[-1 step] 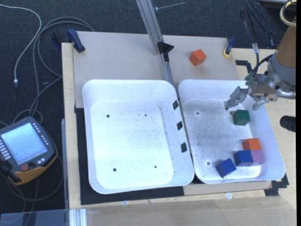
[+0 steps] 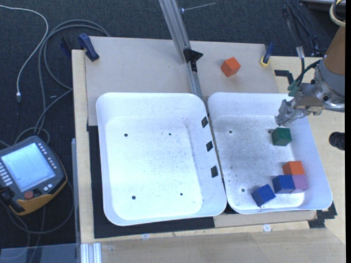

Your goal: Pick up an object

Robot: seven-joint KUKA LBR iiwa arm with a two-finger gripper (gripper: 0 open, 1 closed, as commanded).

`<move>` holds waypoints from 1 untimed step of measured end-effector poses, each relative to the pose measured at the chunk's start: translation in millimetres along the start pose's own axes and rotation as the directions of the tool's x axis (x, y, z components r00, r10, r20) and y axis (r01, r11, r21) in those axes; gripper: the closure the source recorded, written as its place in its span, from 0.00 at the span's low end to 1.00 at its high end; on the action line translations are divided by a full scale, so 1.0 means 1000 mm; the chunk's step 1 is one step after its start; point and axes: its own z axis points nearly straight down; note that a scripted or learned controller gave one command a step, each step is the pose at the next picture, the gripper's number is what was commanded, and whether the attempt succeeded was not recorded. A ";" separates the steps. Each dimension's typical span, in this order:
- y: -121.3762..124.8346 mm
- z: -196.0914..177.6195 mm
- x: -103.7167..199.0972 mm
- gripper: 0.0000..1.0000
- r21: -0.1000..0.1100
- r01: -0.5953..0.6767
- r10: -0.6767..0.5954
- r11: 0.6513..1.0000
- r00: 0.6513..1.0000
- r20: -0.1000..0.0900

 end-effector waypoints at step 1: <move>-0.006 0.042 -0.005 1.00 0.007 -0.003 0.003 1.000 1.000 0.000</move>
